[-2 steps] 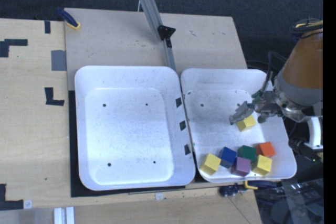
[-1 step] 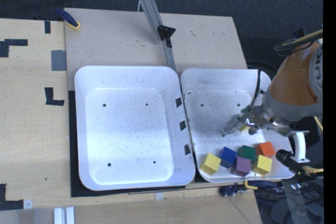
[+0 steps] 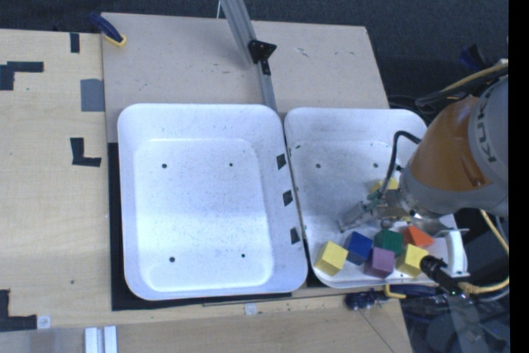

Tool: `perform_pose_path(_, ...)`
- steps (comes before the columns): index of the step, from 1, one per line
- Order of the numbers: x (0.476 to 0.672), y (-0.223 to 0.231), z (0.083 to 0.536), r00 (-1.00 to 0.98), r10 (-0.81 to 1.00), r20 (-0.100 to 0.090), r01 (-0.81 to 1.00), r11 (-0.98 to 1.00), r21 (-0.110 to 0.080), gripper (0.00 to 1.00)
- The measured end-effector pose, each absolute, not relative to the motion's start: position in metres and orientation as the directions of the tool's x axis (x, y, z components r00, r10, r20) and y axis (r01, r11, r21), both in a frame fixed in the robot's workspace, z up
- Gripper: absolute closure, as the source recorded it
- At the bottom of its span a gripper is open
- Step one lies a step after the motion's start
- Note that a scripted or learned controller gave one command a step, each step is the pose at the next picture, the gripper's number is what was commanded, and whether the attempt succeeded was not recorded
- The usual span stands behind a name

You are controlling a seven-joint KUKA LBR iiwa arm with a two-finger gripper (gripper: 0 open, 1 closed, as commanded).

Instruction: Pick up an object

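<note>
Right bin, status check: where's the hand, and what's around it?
Hand low inside right bin, nothing seen between its fingers. Blocks clustered at near edge: yellow block, blue block, green block, purple block. Arm overhangs the cluster.

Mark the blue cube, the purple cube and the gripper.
blue cube (image 3: 359,246): camera view, its top face.
purple cube (image 3: 382,260): camera view, its top face.
gripper (image 3: 357,215): camera view, between the fingertips.
</note>
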State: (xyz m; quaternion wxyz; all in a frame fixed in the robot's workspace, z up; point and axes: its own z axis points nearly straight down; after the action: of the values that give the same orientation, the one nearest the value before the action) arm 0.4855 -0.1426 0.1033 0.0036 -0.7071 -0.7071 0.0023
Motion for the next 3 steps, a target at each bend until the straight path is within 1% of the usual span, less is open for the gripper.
perform_pose_path(1,0.487,-0.142,0.116,-0.001,1.0,0.002,1.0,0.001,-0.004,1.0)
perform_pose_path(2,0.485,-0.144,0.158,-0.001,1.0,-0.001,1.0,0.001,0.002,1.0)
perform_pose_path(3,0.487,-0.149,0.22,-0.001,1.0,-0.002,1.0,0.001,0.005,1.0)
